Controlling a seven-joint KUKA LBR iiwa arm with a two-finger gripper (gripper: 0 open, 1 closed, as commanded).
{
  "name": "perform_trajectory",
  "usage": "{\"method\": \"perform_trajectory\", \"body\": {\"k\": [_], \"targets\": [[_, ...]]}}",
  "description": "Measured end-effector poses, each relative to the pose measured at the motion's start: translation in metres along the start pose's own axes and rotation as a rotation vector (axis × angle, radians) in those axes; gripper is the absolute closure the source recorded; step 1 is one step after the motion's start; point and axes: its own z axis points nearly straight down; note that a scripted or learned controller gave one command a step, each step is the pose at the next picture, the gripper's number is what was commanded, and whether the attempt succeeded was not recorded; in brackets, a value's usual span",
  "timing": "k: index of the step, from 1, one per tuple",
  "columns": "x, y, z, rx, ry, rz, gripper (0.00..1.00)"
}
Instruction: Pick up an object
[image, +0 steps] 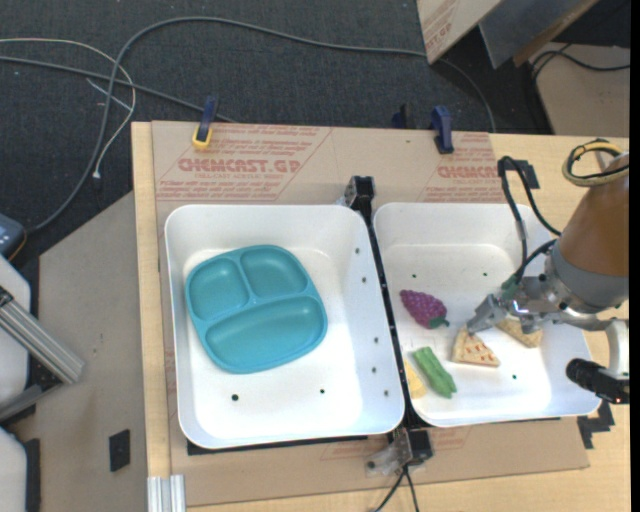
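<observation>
I see the left bin (190, 300) holding a teal divided plate (257, 306), and the right bin (450, 225) holding purple grapes (424, 307), a green pod (435, 369) and a cheese wedge (476, 350). My gripper (492, 315) sits low above the wedge; whether it grips anything I cannot tell. I judge this the approach step, and next it must settle squarely over the wedge.

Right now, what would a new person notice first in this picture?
The big teal divided plate lies in the left bin, bright against the white. In the right bin the grey and orange arm lowers its tool beside toy food: purple grapes, a green pod and a pizza slice.
</observation>
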Motion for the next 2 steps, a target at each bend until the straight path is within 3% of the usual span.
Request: {"method": "perform_trajectory", "body": {"k": [1,2], "targets": [[0.009,-0.002,0.046,0.002,0.001,0.0,0.0],[0.01,-0.002,0.063,-0.002,-0.001,0.0,0.0]]}}
